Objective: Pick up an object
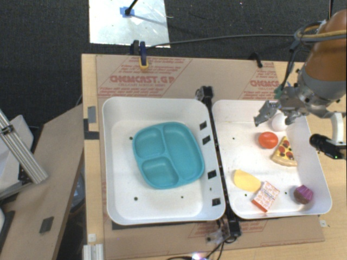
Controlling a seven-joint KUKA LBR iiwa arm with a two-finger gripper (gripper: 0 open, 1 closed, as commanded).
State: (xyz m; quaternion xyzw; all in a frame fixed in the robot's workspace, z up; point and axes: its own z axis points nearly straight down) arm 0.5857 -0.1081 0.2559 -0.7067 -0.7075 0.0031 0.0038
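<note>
While spread wide, gripper point(277, 115) straddles white egg point(278, 122).

Bench point(162, 72) under clear sheet: two white bins touching side by side. Right bin point(238, 118) below gripper point(274, 115); left bin point(116, 161) well clear of it.

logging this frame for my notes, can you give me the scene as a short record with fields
left bin: holds a teal divided plate
right bin: holds tomato, pizza slice, yellow piece, red and white packet, purple item, and a white object by the gripper
gripper: over the right bin's far side, above the tomato
held: nothing seen between the fingers
arm: reaches in from the right
</note>
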